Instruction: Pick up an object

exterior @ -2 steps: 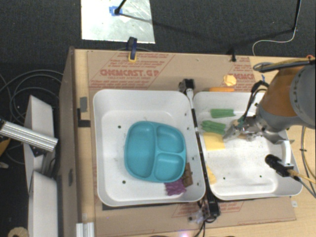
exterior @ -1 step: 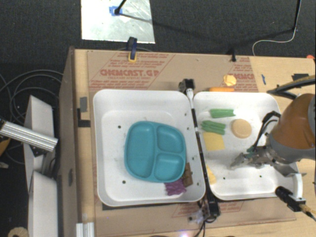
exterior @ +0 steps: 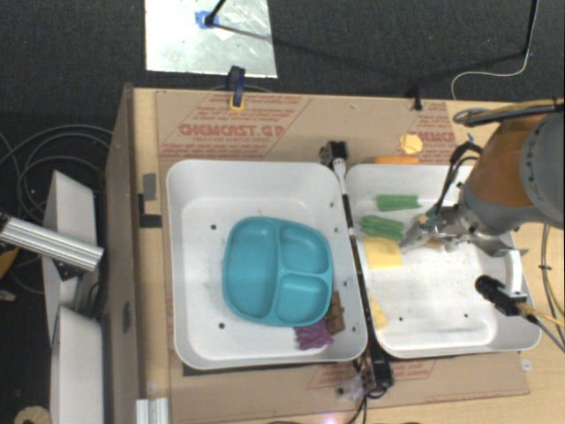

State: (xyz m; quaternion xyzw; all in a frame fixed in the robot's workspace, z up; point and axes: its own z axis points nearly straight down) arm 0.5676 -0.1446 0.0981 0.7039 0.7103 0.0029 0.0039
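Observation:
The right bin holds two green pieces, one at the back and one just below it. A pale yellow block lies in front of them, and a small yellow piece sits by the bin's left wall. My gripper hangs low over the right bin, just right of the lower green piece and the yellow block. I see nothing held in it. The arm's grey wrist hides the bin's right back part.
The left bin holds a teal divided plate, with a purple thing and a brown thing at its front right. An orange piece lies behind the right bin's back rim.

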